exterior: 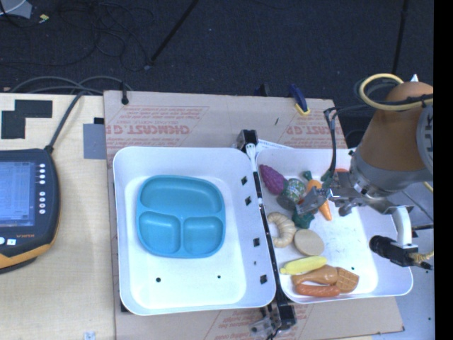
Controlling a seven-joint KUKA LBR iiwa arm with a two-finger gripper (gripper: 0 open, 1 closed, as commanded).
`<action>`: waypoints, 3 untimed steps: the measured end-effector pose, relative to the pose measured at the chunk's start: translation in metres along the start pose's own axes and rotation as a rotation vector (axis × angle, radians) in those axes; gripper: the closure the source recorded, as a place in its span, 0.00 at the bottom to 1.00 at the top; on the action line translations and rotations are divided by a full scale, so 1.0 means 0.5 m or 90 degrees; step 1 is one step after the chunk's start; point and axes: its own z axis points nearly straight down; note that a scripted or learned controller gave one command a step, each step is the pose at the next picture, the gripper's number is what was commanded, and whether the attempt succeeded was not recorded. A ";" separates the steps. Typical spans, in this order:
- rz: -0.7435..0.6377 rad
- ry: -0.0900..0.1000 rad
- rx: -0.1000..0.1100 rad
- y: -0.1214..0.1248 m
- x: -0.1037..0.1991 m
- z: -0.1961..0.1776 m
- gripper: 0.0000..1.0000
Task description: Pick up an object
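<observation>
The gripper [316, 202] is hanging low over the right bin [386, 278], where toy foods are lying heaped, its dark tip reaching among the purple eggplant [271, 178] and orange carrot [325, 207], grip state impossible to tell.

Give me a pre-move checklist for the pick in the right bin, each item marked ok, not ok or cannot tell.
1. Pincer is over the right bin, among the toy food: ok.
2. Whether the pincer has anything between its tips: cannot tell, the wrist blocks the view.
3. Nearest targets are in sight, the purple eggplant and orange carrot: ok.
4. Items are well separated for a clean pick: not ok, the upper pieces are crowded together by the pincer.
5. Easier targets lie apart lower down, the round beige piece and yellow corn: ok.
6. Blue divided plate sits in the left bin, out of the arm's way: ok.
</observation>
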 end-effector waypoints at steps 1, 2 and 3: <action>0.001 -0.001 0.000 0.040 -0.020 0.232 0.00; -0.001 -0.001 -0.002 0.068 0.023 0.223 0.00; 0.003 -0.001 0.001 0.066 0.019 0.204 1.00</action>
